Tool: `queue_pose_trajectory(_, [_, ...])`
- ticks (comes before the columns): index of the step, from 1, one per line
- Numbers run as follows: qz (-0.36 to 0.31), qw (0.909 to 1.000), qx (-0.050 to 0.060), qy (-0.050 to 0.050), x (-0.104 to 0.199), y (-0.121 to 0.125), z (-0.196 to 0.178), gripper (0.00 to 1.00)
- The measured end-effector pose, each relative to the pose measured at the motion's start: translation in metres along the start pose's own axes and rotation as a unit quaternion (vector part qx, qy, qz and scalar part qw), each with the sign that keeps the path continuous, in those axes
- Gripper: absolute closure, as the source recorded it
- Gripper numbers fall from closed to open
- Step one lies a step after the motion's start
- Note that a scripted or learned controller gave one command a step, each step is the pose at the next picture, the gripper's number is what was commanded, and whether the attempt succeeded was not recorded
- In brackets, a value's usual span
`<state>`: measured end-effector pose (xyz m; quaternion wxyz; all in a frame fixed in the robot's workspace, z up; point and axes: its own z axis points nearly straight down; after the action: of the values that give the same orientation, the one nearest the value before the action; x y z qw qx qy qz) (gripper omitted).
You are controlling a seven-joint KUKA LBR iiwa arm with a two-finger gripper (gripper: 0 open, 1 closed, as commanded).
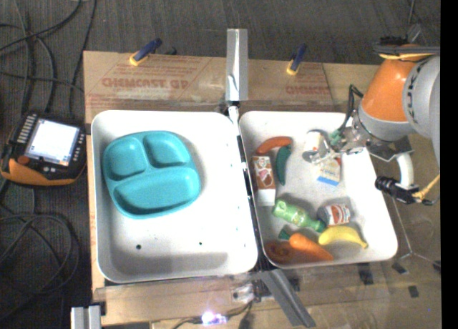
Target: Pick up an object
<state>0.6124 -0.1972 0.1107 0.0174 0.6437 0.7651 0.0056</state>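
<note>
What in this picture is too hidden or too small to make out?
- Gripper, camera view: blurred and small; whether it holds anything is unclear.
- Small carton: its label is too small to read, its top hidden by the gripper.
- Arm: cut off by the right edge.
- Handheld screen: glare washes out its display.

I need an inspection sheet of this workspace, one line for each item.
Surface: two white bins, left bin and right bin, on a cardboard-covered bench.
Job's things: in the right bin a banana, carrot, green bottle, can, small carton.
Clutter: teal divided plate in the left bin.
Grippers: gripper low over the right bin's far part; fingers unclear.
Cables: several on the floor at left.
Surroundings: handheld pendant left of the bench; two clamps at the far edge.
</note>
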Motion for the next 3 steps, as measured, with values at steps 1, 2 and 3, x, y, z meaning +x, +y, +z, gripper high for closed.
queue_pose_trajectory(1, [0.0, 1.0, 0.0, 0.0, 0.0, 0.0, 0.0, 0.0])
queue_pose_trajectory(2, [-0.032, 0.9995, 0.007, 0.004, -0.01, 0.005, 0.014, 0.0])
queue_pose_trajectory(3, [-0.032, 0.9995, 0.004, -0.001, -0.013, 0.007, 0.001, 1.0])
